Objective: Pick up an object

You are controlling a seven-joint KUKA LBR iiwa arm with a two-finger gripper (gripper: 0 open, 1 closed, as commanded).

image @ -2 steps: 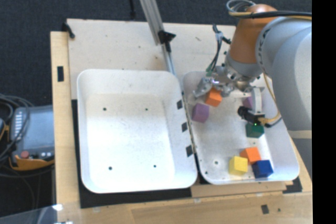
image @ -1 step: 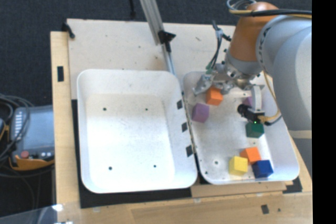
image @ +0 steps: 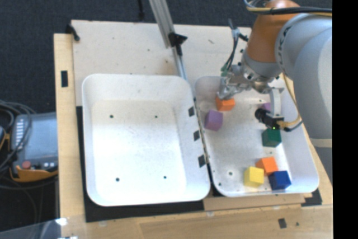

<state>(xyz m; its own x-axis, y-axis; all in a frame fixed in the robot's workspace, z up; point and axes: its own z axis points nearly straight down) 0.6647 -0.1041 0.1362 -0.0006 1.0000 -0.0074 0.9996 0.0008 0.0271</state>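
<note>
A small orange block (image: 225, 103) is sitting near the far-left corner of the right bin (image: 296, 145), showing a bright top face and a darker side. It is lying directly under the tips of the gripper (image: 226, 94), which is reaching down into the bin from the grey arm (image: 305, 64) with the orange band (image: 267, 36) above its wrist.

A purple cube (image: 213, 120) is resting just beside the orange block, toward the near left, close to the wall that the two bins share. A dark green cube (image: 272, 137) is sitting farther right, near a black fitting and cable on the arm. At the near end of the right bin, a yellow cube (image: 254, 176), a second orange cube (image: 269, 164) and a blue cube (image: 279, 179) are clustering together, the three of them touching or nearly so, well apart from the gripper. The left bin (image: 142, 140) is lying alongside, its white floor marked by a few dark dots. A slanted metal rail (image: 159, 5) is crossing the bench (image: 112, 45) behind the bins.

The gripper's fingers are pointing downward with the orange block showing just at their tips, seemingly between them. The spread looks narrow, about the block's width. Whether the block is lifted clear of the bin floor cannot be told.
</note>
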